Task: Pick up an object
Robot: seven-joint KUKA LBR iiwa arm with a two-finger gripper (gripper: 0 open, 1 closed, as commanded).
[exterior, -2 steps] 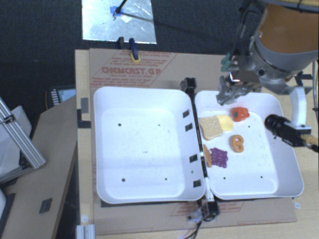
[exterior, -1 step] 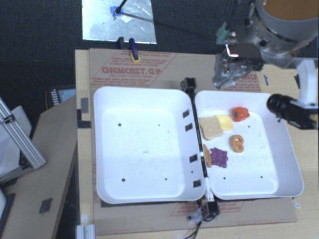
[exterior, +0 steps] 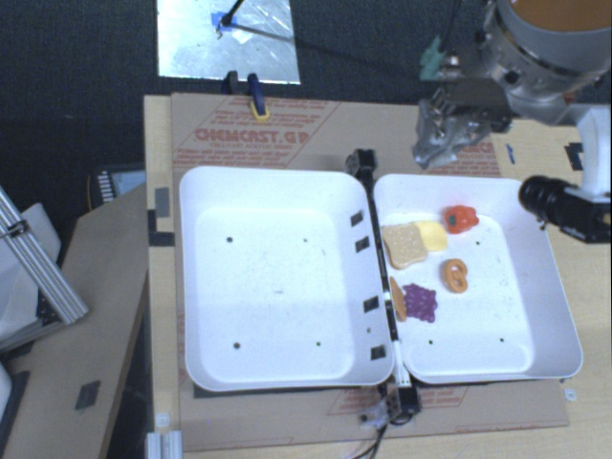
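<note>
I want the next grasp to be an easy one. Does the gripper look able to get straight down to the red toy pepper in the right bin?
Probably yes. The red toy pepper lies near the right white bin's far edge with open floor around it, only the yellow block close by. The gripper hangs just beyond that edge.

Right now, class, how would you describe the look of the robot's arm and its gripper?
The arm is a fat grey cylinder with an orange band above the wrist. Below it hangs a silvery metal gripper with a small teal part beside it. Thin dark cables run along the wrist.
</note>
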